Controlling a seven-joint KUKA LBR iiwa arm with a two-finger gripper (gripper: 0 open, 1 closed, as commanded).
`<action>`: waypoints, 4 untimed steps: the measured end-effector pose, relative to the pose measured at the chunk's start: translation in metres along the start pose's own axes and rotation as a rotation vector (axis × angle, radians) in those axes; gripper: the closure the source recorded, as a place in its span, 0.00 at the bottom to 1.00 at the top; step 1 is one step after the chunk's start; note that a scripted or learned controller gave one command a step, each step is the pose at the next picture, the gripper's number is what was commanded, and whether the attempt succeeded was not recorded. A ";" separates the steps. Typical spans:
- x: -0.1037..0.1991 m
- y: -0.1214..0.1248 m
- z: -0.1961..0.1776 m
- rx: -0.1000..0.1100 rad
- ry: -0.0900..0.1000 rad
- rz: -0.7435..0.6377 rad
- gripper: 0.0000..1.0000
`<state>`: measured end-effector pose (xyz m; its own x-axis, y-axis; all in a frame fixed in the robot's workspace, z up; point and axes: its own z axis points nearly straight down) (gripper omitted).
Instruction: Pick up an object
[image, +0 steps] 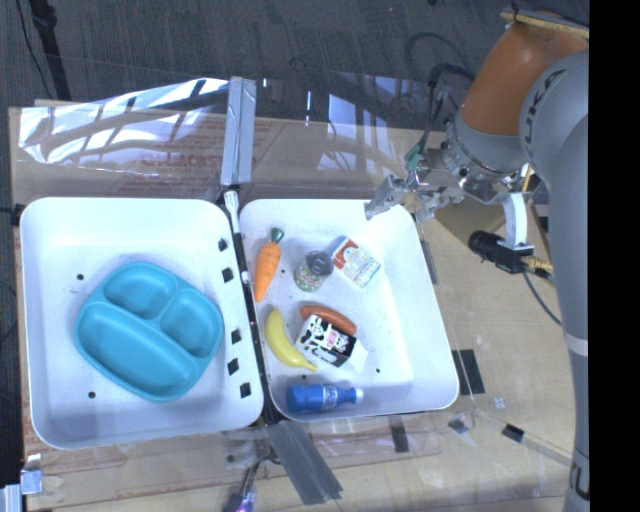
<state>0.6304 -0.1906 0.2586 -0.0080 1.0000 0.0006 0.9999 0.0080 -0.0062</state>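
Claw (385, 200) above the right bin's (425, 350) far corner, its state unclear.
Carrot (266, 265), banana (283, 341), sausage (328, 315), blue bottle (322, 397) and carton (356, 262) lie below it; blue divided plate (148, 328) left.

Left white bin (40, 330): blue three-compartment plastic tray (148, 330). Right white bin (425, 330): orange toy carrot (266, 266) far left, yellow toy banana (282, 340) nearer, blue plastic bottle (322, 397) along near wall.
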 end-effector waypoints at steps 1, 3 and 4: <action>-0.016 0.010 0.150 0.001 0.001 0.020 0.00; -0.016 0.001 0.167 -0.001 0.001 -0.103 0.00; -0.015 0.002 0.157 0.000 0.001 -0.107 1.00</action>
<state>0.6311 -0.2051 0.1019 -0.1150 0.9934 0.0022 0.9933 0.1150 -0.0061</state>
